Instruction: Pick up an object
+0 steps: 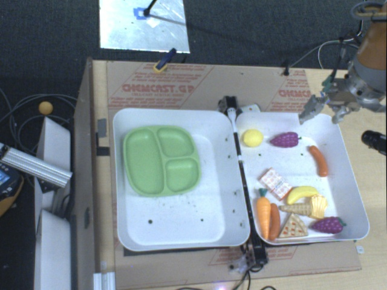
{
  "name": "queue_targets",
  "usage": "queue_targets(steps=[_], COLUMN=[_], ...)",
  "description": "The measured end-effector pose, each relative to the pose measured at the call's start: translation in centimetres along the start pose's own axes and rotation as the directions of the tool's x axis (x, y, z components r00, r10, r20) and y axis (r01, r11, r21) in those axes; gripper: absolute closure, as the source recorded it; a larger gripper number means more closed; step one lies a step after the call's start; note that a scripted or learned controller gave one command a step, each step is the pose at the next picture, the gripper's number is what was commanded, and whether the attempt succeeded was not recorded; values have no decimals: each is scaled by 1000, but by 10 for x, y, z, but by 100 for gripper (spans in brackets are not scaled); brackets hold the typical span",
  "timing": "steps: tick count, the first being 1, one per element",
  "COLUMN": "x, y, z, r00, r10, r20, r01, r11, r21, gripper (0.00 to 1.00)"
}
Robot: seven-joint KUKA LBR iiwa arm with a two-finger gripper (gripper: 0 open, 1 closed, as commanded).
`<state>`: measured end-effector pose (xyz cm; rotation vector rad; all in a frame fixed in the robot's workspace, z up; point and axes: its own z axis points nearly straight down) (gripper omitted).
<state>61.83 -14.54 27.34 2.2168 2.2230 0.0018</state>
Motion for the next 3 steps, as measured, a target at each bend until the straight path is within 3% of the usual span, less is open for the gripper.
queue_targets(steps=[1, 2, 3], x=[4, 3, 3], y=[23, 42, 45], z=[59, 170, 155], r00=[1000, 1000, 1000], r10=[-3, -3, -5], r20=[0, -1, 1], r01=[3, 3, 5], r11=[1000, 1000, 1000], r21=[2, 4, -5], gripper=[0, 0, 100])
